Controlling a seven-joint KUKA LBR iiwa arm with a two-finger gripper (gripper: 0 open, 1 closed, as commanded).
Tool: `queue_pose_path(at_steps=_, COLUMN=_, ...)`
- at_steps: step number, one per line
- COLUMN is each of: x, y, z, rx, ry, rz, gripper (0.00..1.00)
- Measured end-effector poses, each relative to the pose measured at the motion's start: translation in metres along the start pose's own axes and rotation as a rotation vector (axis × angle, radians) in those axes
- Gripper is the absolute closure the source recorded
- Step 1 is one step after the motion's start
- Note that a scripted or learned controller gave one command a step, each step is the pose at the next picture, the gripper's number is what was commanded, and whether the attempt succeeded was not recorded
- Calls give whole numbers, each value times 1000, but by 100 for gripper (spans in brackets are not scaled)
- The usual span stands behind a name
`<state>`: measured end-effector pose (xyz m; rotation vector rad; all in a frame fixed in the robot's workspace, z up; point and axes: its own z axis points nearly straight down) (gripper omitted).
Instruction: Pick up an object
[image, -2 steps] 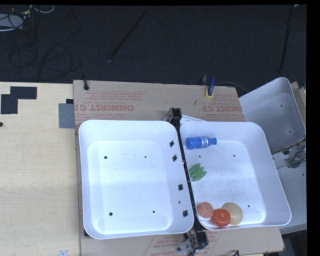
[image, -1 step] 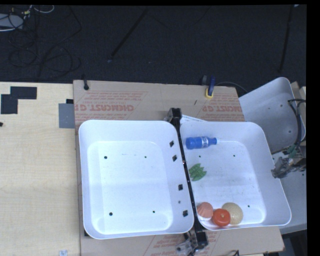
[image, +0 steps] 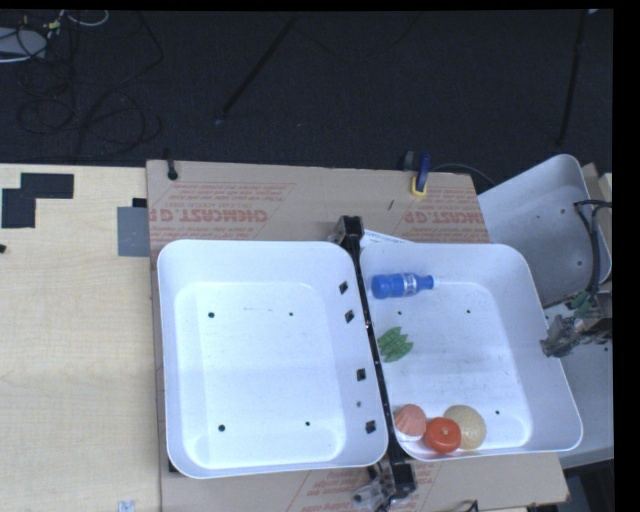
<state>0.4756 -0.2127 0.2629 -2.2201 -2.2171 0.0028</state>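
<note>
In the right bin (image: 545, 400) a blue bottle (image: 401, 285) lies on its side near the far left corner. A small green leafy piece (image: 394, 344) rests below it, close to the divider. In the near left corner sit a pinkish round object (image: 409, 421), a red-orange round object (image: 442, 434) and a pale yellow round object (image: 466, 425), all touching. My gripper (image: 566, 336) hangs at the right rim of this bin, outside its floor and well away from every object.
The left bin (image: 170, 300) stands beside the right one, with black clips (image: 362, 375) along the shared edge. A pale grey arm link (image: 535, 215) lies behind the right bin. Cardboard (image: 250, 205) sits under both bins.
</note>
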Motion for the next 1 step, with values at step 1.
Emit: queue_pose_path(at_steps=1, x=-1, y=54, z=18, rx=-4, ry=-2, rz=-4, gripper=100)
